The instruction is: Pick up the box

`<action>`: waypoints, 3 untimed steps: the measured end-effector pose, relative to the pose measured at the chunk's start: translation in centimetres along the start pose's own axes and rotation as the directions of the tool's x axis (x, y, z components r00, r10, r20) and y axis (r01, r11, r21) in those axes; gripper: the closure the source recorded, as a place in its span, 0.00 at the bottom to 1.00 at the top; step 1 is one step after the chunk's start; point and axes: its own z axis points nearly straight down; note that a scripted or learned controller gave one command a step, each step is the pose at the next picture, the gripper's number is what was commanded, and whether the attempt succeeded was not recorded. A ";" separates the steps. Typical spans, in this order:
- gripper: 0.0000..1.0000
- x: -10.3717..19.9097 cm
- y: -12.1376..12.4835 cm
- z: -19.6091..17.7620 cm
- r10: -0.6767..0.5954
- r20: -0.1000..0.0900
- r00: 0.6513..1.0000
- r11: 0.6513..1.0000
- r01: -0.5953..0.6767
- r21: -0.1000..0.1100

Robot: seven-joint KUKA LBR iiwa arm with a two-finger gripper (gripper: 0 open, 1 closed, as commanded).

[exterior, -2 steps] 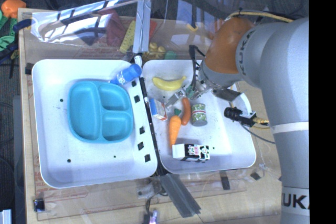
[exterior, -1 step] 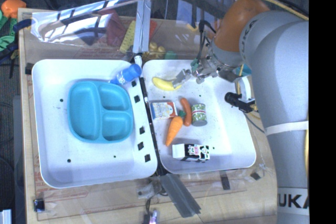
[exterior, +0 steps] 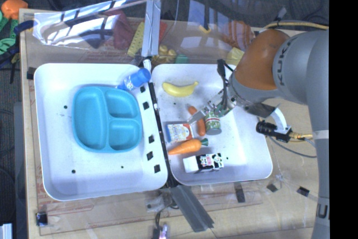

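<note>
- Claw point(exterior: 213, 111) hovers mid right bin point(exterior: 254, 162); its opening cannot be told
- Shift toward the near edge, centre over the box point(exterior: 203, 162), beside the carrot point(exterior: 184, 147), then descend

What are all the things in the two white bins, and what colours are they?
Left bin: 1, white, left half of the bench.
Right bin: 1, white, beside the left bin.
Divided plate: 1, blue, middle of the left bin.
Bottle: 1, blue, lying at the left bin's top right corner.
Banana: 1, yellow, upper part of the right bin.
Carrot: 1, orange, lower middle of the right bin.
Small carton: 1, white with a red and blue print, just above the carrot.
Box: 1, white with black patches, near the right bin's front edge.
Small cup: 1, green-topped, right under the gripper.
Arm: 1, grey with an orange band, reaching in from the right.
Gripper: 1, dark, over the middle of the right bin.
</note>
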 end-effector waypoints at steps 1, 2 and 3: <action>0.00 -2.8 4.2 1.4 0.324 -0.009 0.946 0.946 -0.324 0.023; 1.00 -2.7 4.2 0.8 0.318 -0.011 0.948 0.948 -0.318 0.027; 0.00 -2.7 4.2 0.8 0.318 -0.011 0.948 0.948 -0.318 0.027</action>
